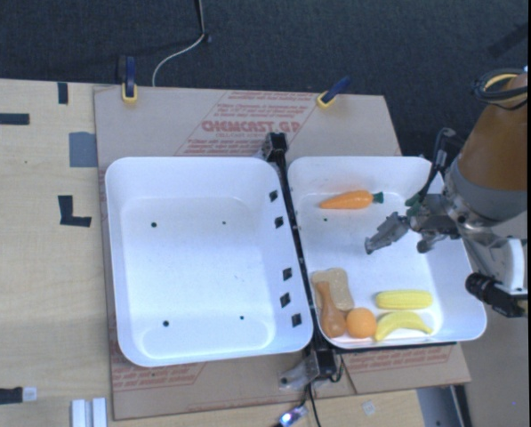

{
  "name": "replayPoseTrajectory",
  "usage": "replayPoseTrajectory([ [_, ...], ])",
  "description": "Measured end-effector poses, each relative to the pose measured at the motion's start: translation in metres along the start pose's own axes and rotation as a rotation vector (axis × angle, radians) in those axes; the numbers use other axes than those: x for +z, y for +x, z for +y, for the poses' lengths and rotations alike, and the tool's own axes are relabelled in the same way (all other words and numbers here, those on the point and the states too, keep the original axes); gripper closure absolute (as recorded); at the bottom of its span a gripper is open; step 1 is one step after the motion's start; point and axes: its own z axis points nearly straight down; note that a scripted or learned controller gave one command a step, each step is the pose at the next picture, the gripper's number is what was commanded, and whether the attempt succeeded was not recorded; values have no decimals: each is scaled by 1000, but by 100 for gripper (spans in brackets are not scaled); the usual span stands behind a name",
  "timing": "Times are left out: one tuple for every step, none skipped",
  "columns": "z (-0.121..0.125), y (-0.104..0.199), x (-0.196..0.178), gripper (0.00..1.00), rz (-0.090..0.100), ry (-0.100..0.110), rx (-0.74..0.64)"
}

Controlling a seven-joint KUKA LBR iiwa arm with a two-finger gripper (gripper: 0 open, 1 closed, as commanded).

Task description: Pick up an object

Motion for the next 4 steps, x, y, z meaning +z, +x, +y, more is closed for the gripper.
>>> replayPoseTrajectory([
  [81, 23, -80, 0, -3, -13, -5],
  [77, 22, -85, 100, 0, 0, -2],
  [53, 76, -231, 100, 0, -18, -7],
  [60, 146, -267, 100, 1, -6, -8],
])
